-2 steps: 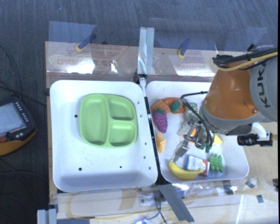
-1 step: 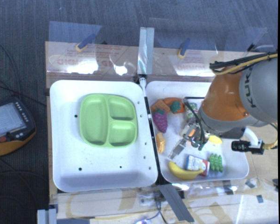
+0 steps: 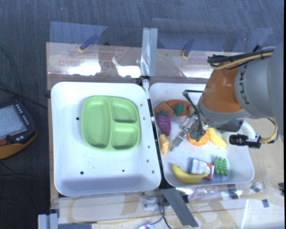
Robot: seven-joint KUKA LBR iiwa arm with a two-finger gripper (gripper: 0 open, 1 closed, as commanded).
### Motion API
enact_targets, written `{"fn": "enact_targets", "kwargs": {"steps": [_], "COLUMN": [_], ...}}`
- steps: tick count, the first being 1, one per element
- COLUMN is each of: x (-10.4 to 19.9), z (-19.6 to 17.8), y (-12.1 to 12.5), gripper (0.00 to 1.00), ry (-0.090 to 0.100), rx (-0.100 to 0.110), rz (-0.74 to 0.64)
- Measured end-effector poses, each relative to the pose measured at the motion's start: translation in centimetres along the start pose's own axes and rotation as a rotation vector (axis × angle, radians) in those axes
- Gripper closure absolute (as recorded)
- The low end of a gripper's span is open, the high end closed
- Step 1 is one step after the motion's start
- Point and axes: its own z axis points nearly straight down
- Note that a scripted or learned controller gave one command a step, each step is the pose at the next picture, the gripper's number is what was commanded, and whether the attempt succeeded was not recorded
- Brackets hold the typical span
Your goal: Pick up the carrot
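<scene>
The left bin (image 3: 66, 171) holds a green divided plate (image 3: 110, 122). In the right bin (image 3: 243, 173) lie purple grapes (image 3: 164, 123), a banana (image 3: 187, 175), a small carton (image 3: 200, 167) and a green toy (image 3: 220, 166). A teach pendant (image 3: 10, 129) rests on the floor, left.

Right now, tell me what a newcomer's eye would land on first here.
The bright green divided plate stands out, lying in the middle of the left white bin. Next comes the grey arm with its orange band, reaching in from the right so that its gripper is over the right bin. That bin is crowded with toy food: a banana near the front, purple grapes by the divider and an orange carrot at the back.
</scene>
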Motion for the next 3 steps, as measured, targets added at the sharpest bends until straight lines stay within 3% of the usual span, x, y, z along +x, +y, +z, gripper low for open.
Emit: {"fn": "enact_targets", "kwargs": {"steps": [1, 2, 3], "x": [3.6, -8.5, -3.5], "z": [-0.2, 0.0, 0.0], "y": [-5.1, -0.6, -2.1], "gripper": [0.00, 0.00, 0.00], "ry": [-0.011, -0.010, -0.007], "rx": [-0.005, -0.001, 0.001], "rz": [0.077, -0.136, -0.181]}}
